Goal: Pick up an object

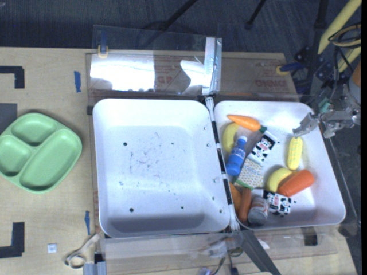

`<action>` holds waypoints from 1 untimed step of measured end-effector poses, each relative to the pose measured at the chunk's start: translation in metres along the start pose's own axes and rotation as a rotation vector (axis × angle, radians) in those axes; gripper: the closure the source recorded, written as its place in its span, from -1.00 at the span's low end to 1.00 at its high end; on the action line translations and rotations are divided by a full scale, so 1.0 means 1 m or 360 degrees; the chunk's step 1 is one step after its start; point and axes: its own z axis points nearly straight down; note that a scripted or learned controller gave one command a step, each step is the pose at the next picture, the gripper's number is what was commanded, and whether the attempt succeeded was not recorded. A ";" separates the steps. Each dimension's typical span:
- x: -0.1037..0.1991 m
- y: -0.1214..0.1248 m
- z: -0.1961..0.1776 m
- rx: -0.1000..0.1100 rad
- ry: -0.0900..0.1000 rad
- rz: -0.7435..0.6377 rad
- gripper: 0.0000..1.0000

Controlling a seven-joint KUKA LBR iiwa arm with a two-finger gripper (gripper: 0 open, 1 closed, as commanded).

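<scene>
The right bin (331, 199) holds a heap of toys. An orange carrot (245, 121) lies at the back, with a yellow banana-like piece (229, 136) and a blue bottle (236, 156) along the left wall. Beside them are a cow-patterned box (262, 148), a corn cob (295, 152), a yellow lemon (277, 178) and an orange vegetable (298, 182). A small black-and-white box (279, 204) and a grey can (258, 213) sit at the front. My gripper (316, 126) hangs over the bin's back right corner, above and right of the corn cob, open with nothing between its fingers.
The left bin (152, 165) sits next to the right one, sharing a middle rim. A green divided plate (37, 152) rests on the bench at far left. A clear plastic panel (155, 67) stands behind the bins. Cables and stands crowd the upper right.
</scene>
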 end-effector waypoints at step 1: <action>-0.003 0.016 0.062 -0.0060 -0.0016 0.0011 -1.00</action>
